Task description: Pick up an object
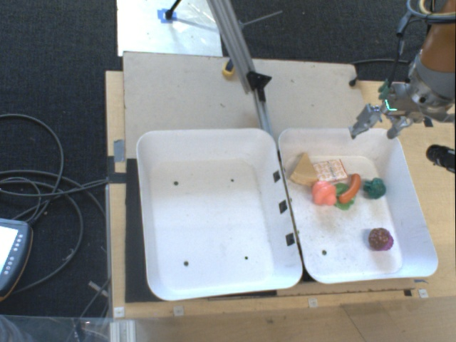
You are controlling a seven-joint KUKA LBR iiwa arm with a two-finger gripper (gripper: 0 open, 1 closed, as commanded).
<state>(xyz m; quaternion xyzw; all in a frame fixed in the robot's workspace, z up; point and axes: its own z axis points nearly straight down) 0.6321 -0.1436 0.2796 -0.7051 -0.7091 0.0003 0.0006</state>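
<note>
End effector point(377, 122) apparently open, toy food cluster point(335, 182) below-left, apart

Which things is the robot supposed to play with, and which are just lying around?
For the job:
tool, open, above the right bin's far edge
tan wedge
patterned card
orange-pink toy
carrot-like toy
green toy
purple ball

Just lying about:
left bin
tripod leg
cables
tablet
</note>
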